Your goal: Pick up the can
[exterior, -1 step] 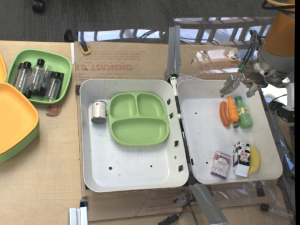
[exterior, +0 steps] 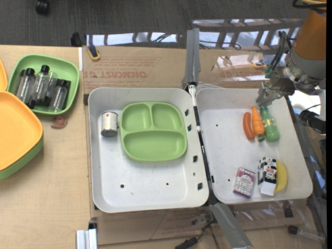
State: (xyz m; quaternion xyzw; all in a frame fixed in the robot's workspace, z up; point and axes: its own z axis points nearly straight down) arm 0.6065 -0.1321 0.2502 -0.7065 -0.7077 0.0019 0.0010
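The can [exterior: 109, 124] is seen lying on its side in the left bin [exterior: 142, 188], close to that bin's left wall and just beside the left edge of the green divided plate [exterior: 154, 130], well apart from the arm. The plate is set in the upper middle of the same bin, its three compartments bare. Over on the right, the end effector [exterior: 267, 98] is poised above the upper part of the right bin [exterior: 223, 154], directly over the top ends of a small cluster: two orange carrots [exterior: 252, 123] laid side by side, with a green bottle [exterior: 270, 128] touching them on the right. Whether the fingers are spread or closed cannot be told from this angle, and nothing is seen held between them. The orange band of the arm [exterior: 314, 35] is visible at the top right corner. Lower in the right bin, a small pink packet [exterior: 244, 182] is found near the front wall, with a cow-print carton [exterior: 267, 175] just beside it and a banana [exterior: 281, 178] tucked against the carton's right side. On the bench [exterior: 46, 211] to the left of the bins, a green tray [exterior: 44, 83] is loaded with several dark-capped clear bottles [exterior: 40, 87], and a stack of orange plates [exterior: 18, 134] is cut off by the left edge.
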